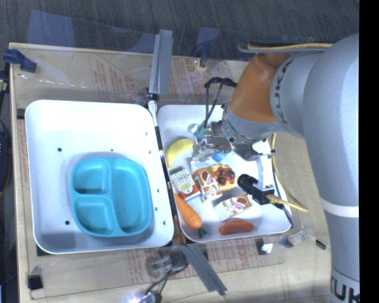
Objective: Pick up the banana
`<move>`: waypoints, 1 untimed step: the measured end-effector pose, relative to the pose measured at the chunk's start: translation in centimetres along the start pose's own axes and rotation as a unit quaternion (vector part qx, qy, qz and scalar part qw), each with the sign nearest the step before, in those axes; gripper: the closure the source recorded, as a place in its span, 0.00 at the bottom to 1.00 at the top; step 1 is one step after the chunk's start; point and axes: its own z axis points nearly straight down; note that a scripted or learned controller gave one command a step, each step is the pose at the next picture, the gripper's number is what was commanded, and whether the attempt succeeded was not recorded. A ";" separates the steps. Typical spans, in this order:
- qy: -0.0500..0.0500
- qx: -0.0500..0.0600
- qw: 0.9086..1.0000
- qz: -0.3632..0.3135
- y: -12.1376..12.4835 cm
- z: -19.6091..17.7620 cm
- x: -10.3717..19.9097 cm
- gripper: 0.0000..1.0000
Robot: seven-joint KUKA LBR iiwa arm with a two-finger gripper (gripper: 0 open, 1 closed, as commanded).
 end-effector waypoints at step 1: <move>0.000 0.000 1.000 0.000 0.0 0.0 0.0 0.00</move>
